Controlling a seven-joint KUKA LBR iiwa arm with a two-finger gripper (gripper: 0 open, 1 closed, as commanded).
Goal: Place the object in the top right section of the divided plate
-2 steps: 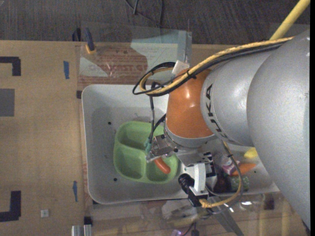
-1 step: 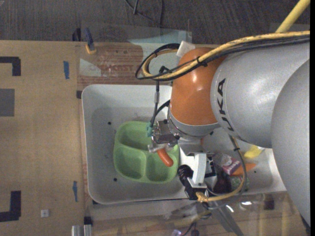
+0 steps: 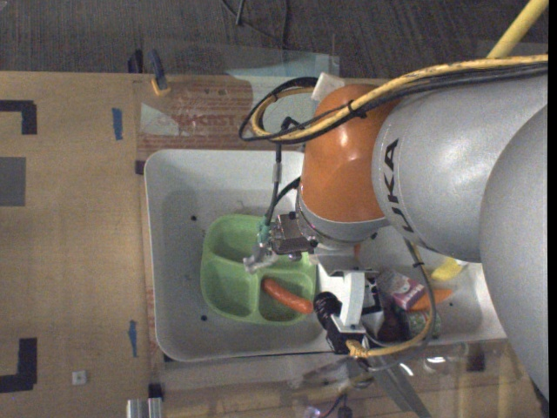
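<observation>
A lime-green divided plate [image 3: 228, 273] sits in a white bin [image 3: 174, 198] at the frame's centre, with an orange carrot [image 3: 287, 296] lying in one section. The arm [image 3: 452, 172] at right is grey with an orange band [image 3: 344, 168]. The tabletop [image 3: 70, 233] at left is tan, marked with black squares and blue tape. A yellow cable [image 3: 418, 75] crosses the arm.

Position: one fixed camera, mounted above the worktop [image 3: 70, 233].
Facing: downward at a slant, so dark floor [image 3: 104, 11] shows along the top of the frame.
Nearness: close enough that the arm [image 3: 452, 164], entering from the right, looms large and covers much of the right half.
Coverage: a white bin [image 3: 174, 198] with a green divided plate [image 3: 228, 273] sits mid-frame; bare wood with tape marks lies to the left.
</observation>
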